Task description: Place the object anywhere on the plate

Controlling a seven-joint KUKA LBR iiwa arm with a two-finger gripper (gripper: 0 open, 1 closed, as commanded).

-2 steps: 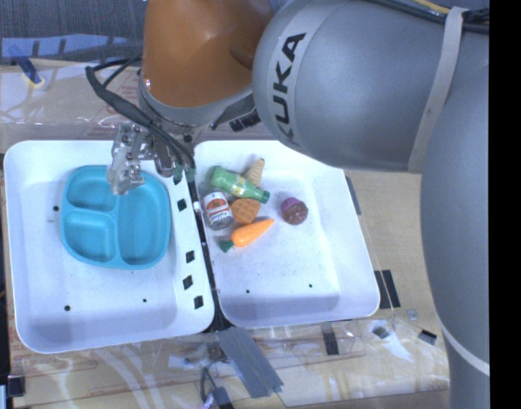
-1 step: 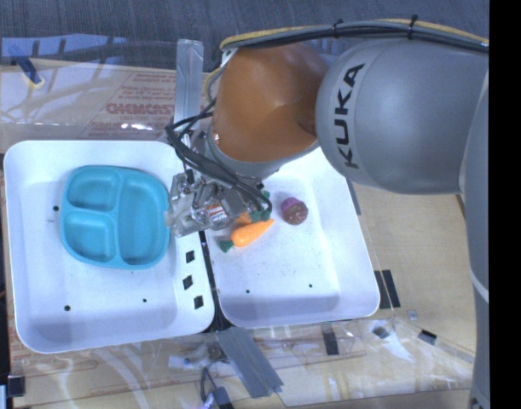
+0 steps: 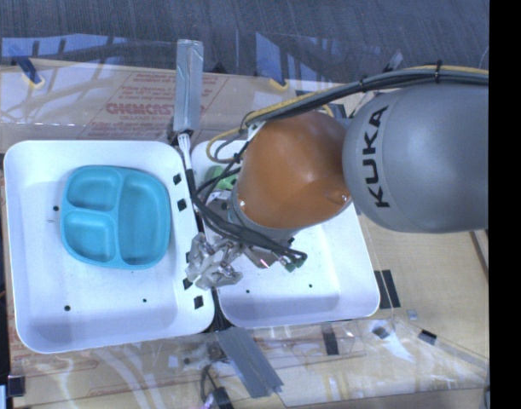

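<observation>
From above, the bench carries two shallow white bins side by side: the left bin (image 3: 38,313) and the right bin (image 3: 328,301), their inner rims meeting in a seam beneath the arm. There is one plate (image 3: 117,216), light blue with three compartments, one wide and two smaller. It lies flat in the upper half of the left bin, well to the left of the gripper and a little higher in the view.

One arm (image 3: 413,160) reaches in from the right. Its grey body bearing the KUKA lettering covers the upper right of the right bin, and the orange band (image 3: 290,173) sits above the wrist, with black cables (image 3: 230,228) running down along it. The wrist points down and to the left, so the gripper (image 3: 211,267) hangs low over the seam between the two bins, at the left edge of the right bin.

Whether the gripper is released or clenched cannot be told: the metal parts at its tip are a small bright tangle, and the gap between them is not readable.

A small patch of green (image 3: 217,177) shows just above the gripper, tucked against the orange band and mostly hidden by it. What it is cannot be made out, and whether it is the task's object is uncertain.
</observation>
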